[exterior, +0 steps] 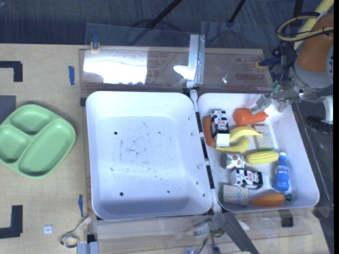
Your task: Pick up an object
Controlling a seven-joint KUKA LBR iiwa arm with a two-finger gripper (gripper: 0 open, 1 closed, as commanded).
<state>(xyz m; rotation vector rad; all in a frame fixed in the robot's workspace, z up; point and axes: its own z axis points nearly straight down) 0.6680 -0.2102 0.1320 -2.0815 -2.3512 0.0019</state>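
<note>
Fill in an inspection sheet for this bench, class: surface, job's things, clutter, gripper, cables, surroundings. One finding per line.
Surface: wooden bench with two white bins side by side; left bin has only specks and scuffs.
Job's things: right bin holds a crowded pile: banana, corn, blue bottle, carrot, orange piece, small cartons.
Clutter: green divided plate on the bench, left of the bins; blue tape marks.
Gripper: gripper low over the right bin's far corner, by the orange piece; grip unclear.
Cables: yellow cable looped by the arm.
Surroundings: clear panels behind the bins, dark carpet, stand legs.
</note>
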